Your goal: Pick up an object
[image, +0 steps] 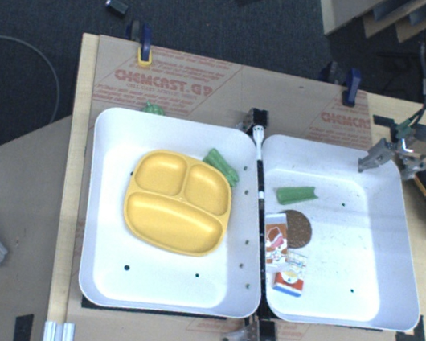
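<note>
Two white bins (104, 187) on bench, hand (379, 156) (fingers spread, holding nothing) above right bin's far rim

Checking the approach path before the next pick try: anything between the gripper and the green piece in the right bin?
Nothing visible blocks it. The gripper sits at the right bin's far rim, and the green piece lies on bare bin floor toward the divider. The brown disc and the cards lie beside it on the near side, off that line.

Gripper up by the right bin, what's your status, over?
Gripper over right white bin's far rim, holding nothing. Green strip, brown disc, small printed packets untouched. Nothing in the way.
</note>
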Controlling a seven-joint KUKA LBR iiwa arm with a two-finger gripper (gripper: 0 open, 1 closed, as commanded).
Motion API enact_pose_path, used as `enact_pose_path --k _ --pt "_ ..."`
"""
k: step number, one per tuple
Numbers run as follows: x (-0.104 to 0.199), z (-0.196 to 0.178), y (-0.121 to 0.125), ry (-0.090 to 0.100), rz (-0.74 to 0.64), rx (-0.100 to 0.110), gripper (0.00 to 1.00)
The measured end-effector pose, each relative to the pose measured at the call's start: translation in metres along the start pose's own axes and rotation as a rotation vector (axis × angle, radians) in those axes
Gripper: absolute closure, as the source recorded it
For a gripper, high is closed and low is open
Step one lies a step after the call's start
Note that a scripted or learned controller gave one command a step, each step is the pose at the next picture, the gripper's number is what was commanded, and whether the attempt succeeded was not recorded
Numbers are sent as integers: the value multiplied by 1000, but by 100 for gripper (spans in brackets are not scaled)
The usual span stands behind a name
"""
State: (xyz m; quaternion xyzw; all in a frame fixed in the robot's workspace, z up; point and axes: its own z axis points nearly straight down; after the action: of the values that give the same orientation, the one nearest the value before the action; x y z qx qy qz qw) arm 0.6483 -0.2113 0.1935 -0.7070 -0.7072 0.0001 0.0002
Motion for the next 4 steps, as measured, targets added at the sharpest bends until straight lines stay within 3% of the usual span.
enact_pose_path --k 1,2,4 --pt "15 -94 -26 -4 -1 -13 0" --pt "15 -98 -26 -4 -2 -7 100" --pt "75 -149 -172 3 0 2 100"
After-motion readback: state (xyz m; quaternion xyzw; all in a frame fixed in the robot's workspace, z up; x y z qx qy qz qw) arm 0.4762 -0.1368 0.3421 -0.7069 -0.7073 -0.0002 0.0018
